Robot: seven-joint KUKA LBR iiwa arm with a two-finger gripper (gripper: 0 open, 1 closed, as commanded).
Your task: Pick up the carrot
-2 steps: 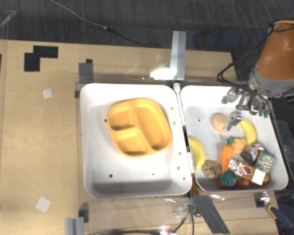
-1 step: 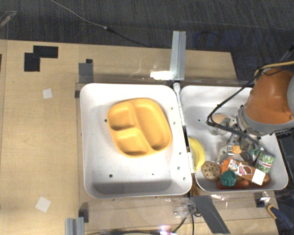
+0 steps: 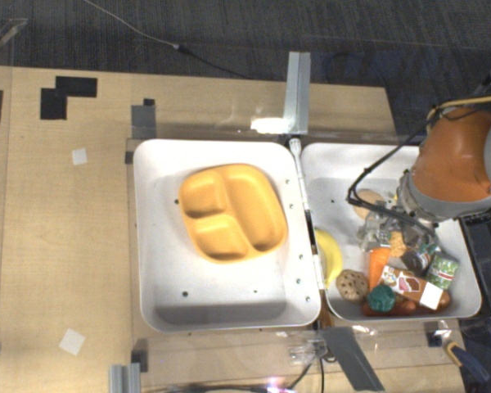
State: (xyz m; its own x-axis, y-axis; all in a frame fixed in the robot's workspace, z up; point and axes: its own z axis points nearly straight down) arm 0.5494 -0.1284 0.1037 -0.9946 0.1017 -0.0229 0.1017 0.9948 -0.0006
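Note:
The carrot [image 3: 379, 263] is a short orange piece lying in the right bin [image 3: 335, 178], among a pile of toy food near the bin's front. My gripper [image 3: 390, 234] comes down from the orange-banded wrist [image 3: 450, 166] and sits just above and behind the carrot's upper end, very close to it. The wrist and cables hide most of the gripper's tip, and whether it touches the carrot cannot be made out.
Around the carrot lie a yellow fruit [image 3: 331, 252], a speckled cookie [image 3: 352, 285], a green toy [image 3: 382, 299], a small printed carton [image 3: 409, 283] and a green can [image 3: 443, 270]. A yellow divided plate [image 3: 229, 211] rests in the left bin [image 3: 159, 244].

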